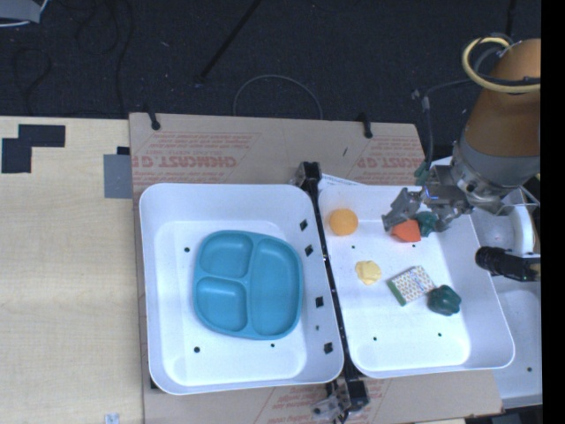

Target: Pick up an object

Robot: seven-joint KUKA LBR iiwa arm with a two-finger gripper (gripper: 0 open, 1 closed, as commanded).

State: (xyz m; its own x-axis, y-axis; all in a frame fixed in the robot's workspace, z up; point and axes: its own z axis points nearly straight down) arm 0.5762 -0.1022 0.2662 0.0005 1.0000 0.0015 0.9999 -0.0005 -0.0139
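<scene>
Robot gripper (408, 222) over the far side of the right bin (481, 347), fingers clenched on a red-orange object (407, 231); orange ball (343, 222) to its left, blue divided plate (246, 283) in the left bin (168, 360)

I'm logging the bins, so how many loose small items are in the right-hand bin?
5: an orange ball at upper left, a red-orange piece at the hand, a yellow piece mid-bin, a checkered block, a dark green piece. The arm may hide more.
</scene>
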